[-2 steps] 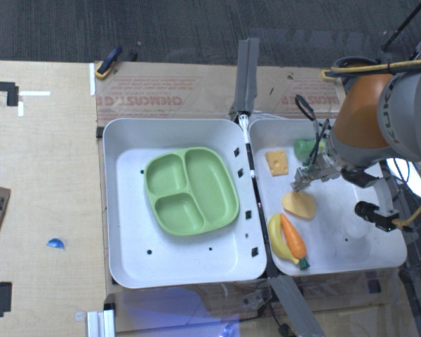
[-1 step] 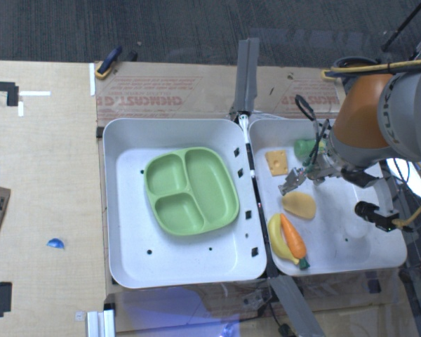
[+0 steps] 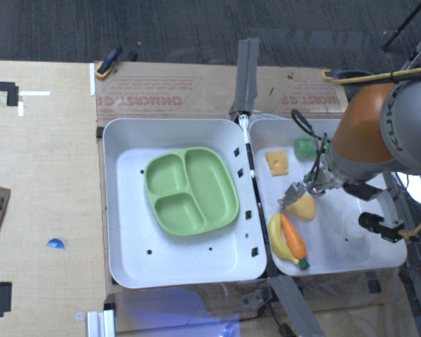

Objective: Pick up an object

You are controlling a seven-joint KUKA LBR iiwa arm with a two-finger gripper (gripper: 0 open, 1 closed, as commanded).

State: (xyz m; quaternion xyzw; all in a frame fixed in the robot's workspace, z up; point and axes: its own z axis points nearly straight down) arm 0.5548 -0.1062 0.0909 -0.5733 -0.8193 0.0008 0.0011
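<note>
Pale wooden bench (image 3: 38, 188) under cardboard sheet (image 3: 161, 90), dark carpeted floor (image 3: 161, 12) beyond.

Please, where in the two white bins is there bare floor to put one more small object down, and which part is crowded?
Free patches: the left bin floor around the green divided plate, mostly along its near and left walls, and the right bin floor near its front right corner. Crowded: the right bin's left side, where the cheese slice, the banana, the carrot and the gripper sit close.

A robot lab: white bins (image 3: 119, 209) on a cardboard-covered bench (image 3: 42, 188), toy food.
</note>
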